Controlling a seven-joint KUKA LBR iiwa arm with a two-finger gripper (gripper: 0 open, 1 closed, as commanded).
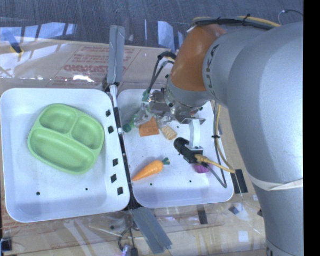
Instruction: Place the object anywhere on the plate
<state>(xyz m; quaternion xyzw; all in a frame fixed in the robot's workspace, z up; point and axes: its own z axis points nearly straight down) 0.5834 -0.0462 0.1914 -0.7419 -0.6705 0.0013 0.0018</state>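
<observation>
pincer [156,112] low in right bin [224,193], grip state cannot be told; orange block [148,128] to be secured before green plate [66,137] is approached.

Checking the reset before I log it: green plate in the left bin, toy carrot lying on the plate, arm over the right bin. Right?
Not quite. The camera view shows the carrot lying on the floor of the right bin, not on the plate. The green plate does sit in the left bin, with nothing on it, and the arm is over the right bin.
</observation>
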